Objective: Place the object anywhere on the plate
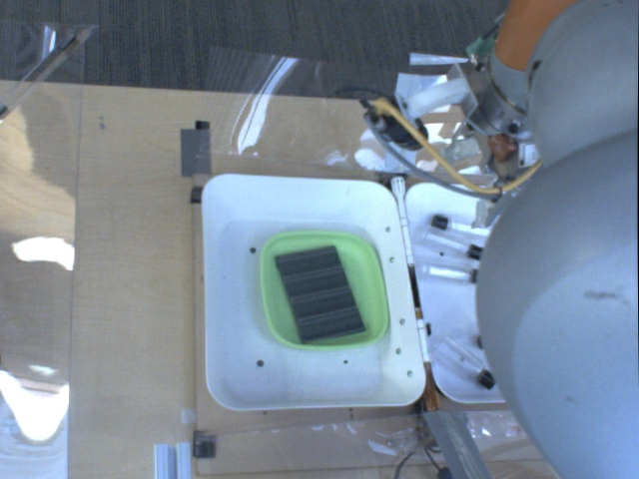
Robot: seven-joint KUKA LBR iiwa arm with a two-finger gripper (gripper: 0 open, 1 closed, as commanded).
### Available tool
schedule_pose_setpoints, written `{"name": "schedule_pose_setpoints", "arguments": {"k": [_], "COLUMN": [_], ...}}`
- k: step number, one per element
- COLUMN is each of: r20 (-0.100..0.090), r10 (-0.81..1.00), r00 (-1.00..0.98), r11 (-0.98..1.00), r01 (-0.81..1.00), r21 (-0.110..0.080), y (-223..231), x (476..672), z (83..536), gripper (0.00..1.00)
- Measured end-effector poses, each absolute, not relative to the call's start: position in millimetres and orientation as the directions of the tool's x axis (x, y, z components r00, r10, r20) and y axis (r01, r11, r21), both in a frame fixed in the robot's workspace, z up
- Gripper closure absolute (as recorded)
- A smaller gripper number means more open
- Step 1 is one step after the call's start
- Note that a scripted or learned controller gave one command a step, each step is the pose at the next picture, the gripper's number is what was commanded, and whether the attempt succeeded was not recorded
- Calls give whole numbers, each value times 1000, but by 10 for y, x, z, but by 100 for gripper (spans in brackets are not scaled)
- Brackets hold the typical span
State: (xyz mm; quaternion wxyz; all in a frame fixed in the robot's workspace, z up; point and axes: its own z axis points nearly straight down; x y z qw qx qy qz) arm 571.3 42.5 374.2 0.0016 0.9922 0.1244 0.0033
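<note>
A: What sits in the left bin [225, 367]?

B: A square plate [275, 317] of lime green, with rounded corners and a raised rim, lying flat on the bin's white floor. The bin itself is shallow, glossy plastic with soft corners and a few small dark holes in its base.

A: And the object?

B: A dark grey block [319, 294], rectangular and ribbed across in four or five ridges, matte in finish. It rests on the plate, turned a little off the plate's edges, and lies wholly within the rim.

A: The arm?

B: The arm [569, 297] bulks large at the right, a smooth, rounded grey shell with an orange band [524, 18] at the top. It covers much of the right bin [444, 203], where several small clear tubes with black ends lie scattered.

A: Is the pincer spread or pressed together?

B: I cannot tell; the wrist area is a clutter of white fittings and a yellow cable [449, 163].

A: The bench?

B: Pale wood grain [120, 267], with clear sheeting catching glare at the left.
</note>
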Motion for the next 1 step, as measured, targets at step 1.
{"name": "schedule_pose_setpoints", "arguments": {"k": [1], "r20": [0], "r10": [205], "r00": [979], "r11": [-979], "r01": [205], "r21": [1], "y": [96], "x": [6338], "z": [2935], "gripper": [0]}}
